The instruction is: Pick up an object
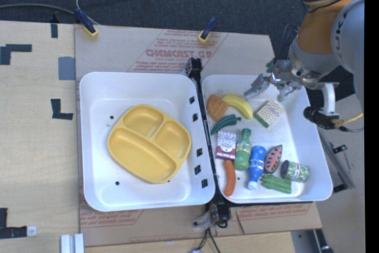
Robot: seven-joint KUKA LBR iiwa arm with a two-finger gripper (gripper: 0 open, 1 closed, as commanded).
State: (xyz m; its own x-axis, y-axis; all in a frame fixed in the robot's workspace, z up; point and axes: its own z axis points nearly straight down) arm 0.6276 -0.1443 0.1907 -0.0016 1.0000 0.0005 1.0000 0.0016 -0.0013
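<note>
Banana (237,105) beside gripper (272,87)

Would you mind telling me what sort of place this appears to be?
Probably a robot grasping lab: two shallow white bins on a cardboard-covered bench, toy food like a yellow plastic banana, and a grey-and-orange arm's gripper above them.

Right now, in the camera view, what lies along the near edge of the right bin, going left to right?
Orange carrot-like toy → blue plastic bottle with white cap → green ridged vegetable toy → dark green can lying on its side. The watermelon slice sits above these, so I leave it out.
</note>
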